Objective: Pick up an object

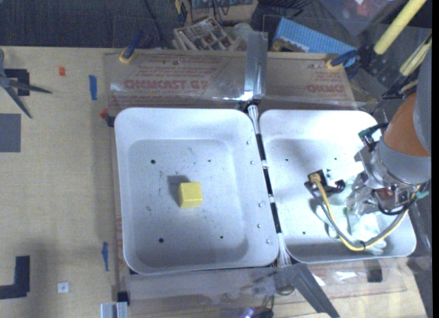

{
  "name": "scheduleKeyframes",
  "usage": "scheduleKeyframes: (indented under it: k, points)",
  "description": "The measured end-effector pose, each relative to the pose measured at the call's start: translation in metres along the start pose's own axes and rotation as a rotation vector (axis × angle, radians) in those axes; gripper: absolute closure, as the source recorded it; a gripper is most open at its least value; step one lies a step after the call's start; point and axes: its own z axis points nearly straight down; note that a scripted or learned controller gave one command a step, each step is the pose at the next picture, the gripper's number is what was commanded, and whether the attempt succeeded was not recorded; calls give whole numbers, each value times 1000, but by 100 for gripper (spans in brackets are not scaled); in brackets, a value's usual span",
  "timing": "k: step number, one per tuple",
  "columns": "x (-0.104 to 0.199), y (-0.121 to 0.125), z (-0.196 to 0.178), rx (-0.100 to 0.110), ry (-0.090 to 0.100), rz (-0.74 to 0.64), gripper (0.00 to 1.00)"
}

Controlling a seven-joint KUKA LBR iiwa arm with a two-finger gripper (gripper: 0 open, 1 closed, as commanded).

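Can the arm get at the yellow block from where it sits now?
Probably yes. The yellow block lies alone in the left bin, nothing over or beside it. The gripper is in the right bin, so the arm must cross the divider between the bins.

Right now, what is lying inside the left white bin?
Inside the left bin lies one yellow block, near the middle of the floor, casting a small shadow. The floor also has a few dark dots. Whatever is under the block stays covered.

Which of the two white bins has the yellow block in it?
The left bin: the yellow block lies near its middle. The right bin has the arm's gripper and a yellow cable over it instead.
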Motion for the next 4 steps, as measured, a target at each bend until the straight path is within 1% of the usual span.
scheduleKeyframes:
  k: [1, 2, 3, 4]
  points:
    - [19, 20, -50, -1, 1, 56, 100]
    - [16, 44, -143, -2, 2, -66, 100]
    - [74, 84, -77, -2, 1, -29, 100]
    - [112, 129, -39, -2, 1, 30, 100]
